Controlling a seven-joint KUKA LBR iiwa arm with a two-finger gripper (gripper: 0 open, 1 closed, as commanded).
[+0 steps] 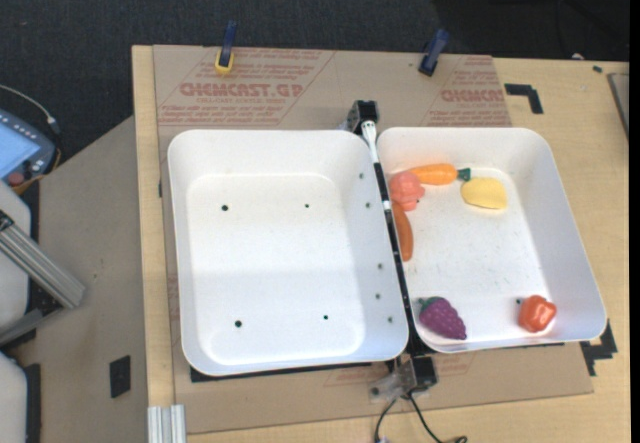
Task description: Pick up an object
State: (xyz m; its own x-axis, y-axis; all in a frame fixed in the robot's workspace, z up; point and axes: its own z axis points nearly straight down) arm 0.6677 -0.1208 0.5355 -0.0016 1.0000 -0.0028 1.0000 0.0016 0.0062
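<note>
I cannot tell whether my pincer is released or clenched. The toy lemon (484,194) looks light, stiff and slippery; I'd pinch across its narrow middle.

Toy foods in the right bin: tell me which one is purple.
The grape bunch, lying near the right bin's front edge by the divider. The others are orange, pink, yellow or red: two carrots, a pink piece, a lemon and a red pepper.

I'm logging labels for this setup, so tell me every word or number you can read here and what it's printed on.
"CHEMCAST GP", red print, partly blurred: brown sheet behind the left bin.
Same red print behind the right bin: too blurred to read.
Smaller lines beneath both: too small to read.
</note>
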